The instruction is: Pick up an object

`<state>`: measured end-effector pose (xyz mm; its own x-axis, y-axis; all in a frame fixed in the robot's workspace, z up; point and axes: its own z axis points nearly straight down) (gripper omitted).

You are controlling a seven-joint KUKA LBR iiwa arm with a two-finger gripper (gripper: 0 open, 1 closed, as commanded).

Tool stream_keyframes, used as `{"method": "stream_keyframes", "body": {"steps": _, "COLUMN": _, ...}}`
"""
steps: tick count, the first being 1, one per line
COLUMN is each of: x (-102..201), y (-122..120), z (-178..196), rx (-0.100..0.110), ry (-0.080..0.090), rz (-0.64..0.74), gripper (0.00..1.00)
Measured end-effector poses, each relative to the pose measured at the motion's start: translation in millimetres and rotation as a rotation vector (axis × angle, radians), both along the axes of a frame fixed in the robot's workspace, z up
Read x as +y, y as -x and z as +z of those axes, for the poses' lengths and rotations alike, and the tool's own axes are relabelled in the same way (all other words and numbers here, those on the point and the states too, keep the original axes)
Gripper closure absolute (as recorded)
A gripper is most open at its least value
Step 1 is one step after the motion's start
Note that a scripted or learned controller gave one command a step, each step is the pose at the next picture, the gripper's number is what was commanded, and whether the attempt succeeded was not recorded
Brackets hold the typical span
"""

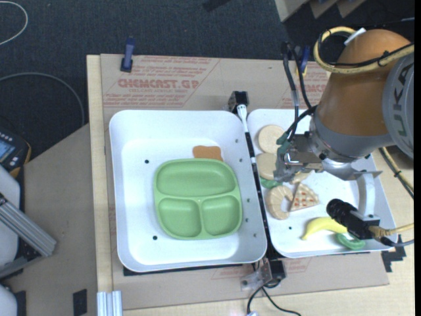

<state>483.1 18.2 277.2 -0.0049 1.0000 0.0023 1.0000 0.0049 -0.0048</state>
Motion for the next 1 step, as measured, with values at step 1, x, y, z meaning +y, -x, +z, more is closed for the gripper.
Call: {"method": "stream_keyframes", "body": {"steps": 1, "x": 5.6, "y": 2.4, "z": 172.1, "rx": -0.026, "ry": -0.001, "rz": -0.001, "gripper": 1.00}}
